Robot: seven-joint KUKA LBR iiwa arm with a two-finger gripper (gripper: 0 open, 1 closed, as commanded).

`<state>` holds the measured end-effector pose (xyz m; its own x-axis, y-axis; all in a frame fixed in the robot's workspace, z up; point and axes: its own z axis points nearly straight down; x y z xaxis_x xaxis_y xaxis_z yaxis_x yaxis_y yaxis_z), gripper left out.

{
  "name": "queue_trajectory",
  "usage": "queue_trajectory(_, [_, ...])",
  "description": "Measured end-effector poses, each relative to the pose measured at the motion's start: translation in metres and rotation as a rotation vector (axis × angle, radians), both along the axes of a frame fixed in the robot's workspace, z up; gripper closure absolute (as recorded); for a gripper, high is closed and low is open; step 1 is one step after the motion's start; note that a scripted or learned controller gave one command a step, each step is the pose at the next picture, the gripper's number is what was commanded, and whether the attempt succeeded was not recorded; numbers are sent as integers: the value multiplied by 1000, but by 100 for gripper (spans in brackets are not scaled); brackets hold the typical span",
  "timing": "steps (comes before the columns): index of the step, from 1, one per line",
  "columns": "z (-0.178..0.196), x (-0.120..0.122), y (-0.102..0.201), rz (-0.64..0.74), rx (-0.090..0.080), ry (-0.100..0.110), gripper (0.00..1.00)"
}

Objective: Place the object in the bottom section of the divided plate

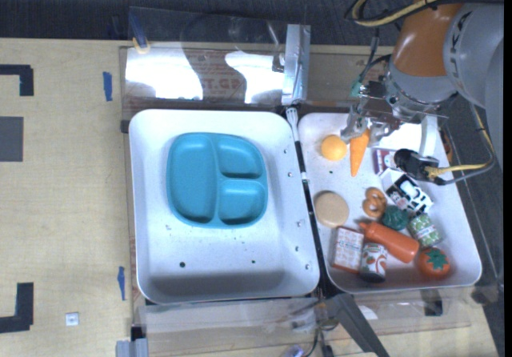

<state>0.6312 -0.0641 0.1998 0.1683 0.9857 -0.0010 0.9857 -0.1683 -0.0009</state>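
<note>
While the grey arm with its orange band reaches in over the right-hand bin (468,255), I watch its pincer (362,130) hang above that bin's far end with a toy carrot (358,152) dangling point-down from it; the carrot's thick end sits up between the fingers, so I judge them closed on it and the carrot clear of the bin floor, though the slant of my camera leaves the height uncertain. Just to the pincer's left lies an orange ball (333,147). Below the pincer, toward the near end of the same bin, a round tan cookie (331,207), a small pretzel (374,202), a larger orange carrot-like toy (392,241), a printed carton (348,247), a can (374,261), a tomato (434,262) and a black-and-white toy (407,192) are crowded together. Well off to the pincer's left, past the wall between the bins, the blue divided plate (216,179) lies in the left-hand bin (152,259) on the desk, with nothing in any of its sections. I read this as the lift after the grasp, with the carry not yet made. My next move calls for raising the carrot enough to clear the divider wall, travelling left across it, and lowering over the plate's bottom section before letting go; the carrot's long hanging tip is what I would mind on the crossing.
</note>
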Motion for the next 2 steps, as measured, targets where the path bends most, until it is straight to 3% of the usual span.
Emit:
queue_trajectory(1, [-16,10,74,-300,1,-1,100])
queue_trajectory(2, [-5,-23,132,-46,2,4,100])
